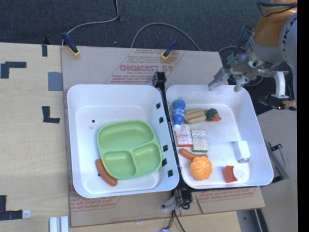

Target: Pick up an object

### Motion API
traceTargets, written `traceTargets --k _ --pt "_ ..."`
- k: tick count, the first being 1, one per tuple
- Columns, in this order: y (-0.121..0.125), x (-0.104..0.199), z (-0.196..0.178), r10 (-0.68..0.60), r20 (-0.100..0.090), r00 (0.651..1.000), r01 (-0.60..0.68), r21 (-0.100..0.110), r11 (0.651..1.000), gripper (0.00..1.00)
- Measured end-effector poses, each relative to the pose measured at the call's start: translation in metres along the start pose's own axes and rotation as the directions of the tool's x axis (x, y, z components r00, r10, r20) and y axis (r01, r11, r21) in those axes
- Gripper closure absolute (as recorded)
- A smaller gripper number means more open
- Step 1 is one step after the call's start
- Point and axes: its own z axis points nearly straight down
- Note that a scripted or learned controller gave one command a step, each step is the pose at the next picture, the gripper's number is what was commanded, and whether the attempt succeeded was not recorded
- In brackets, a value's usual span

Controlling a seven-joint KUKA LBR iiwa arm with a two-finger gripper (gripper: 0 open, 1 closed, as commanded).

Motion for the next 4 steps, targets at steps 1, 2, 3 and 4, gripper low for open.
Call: traceTargets --k 1,2,3,4 --pt "-0.033 0.003 0.084 0.001 0.000 1.000 -0.001 0.003 1.000 0.00" --pt "-0.025 0.008 0.144 0.000 0.003 1.000 0.000 -0.007 1.000 0.00" --pt "0.003 0.048 0.145 0.002 0.006 1.000 -0.002 0.001 1.000 0.00" --pt "0.006 0.051 0.134 0.001 -0.001 1.000 -0.001 -0.005 1.000 1.00"
